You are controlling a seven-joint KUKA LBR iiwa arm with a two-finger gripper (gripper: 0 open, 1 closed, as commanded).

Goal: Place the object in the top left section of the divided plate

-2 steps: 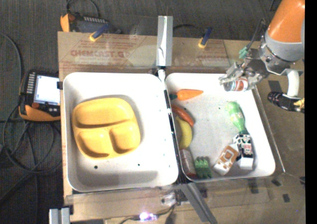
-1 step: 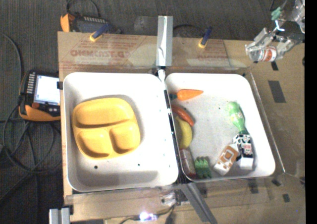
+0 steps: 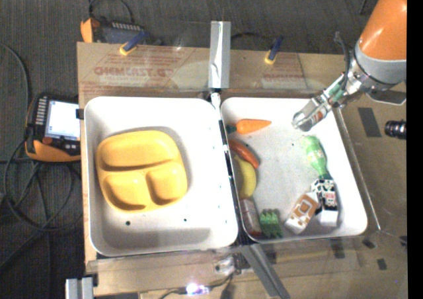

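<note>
Hand (image 3: 306, 119) over right bin (image 3: 353, 159), near carrot (image 3: 253, 126), above green bottle (image 3: 315, 153); grip state: we can't tell, nothing seen held. Yellow divided plate (image 3: 142, 169) in left bin (image 3: 92, 159). We'd pick w/ centred descent, lift clear of bin walls, release over top-left section.

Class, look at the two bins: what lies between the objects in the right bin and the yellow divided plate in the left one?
The two bins' adjoining walls, forming a low ridge, separate the objects, such as the carrot, from the divided plate. The gripper hovers above the right bin, so anything carried must be lifted over that ridge.
</note>
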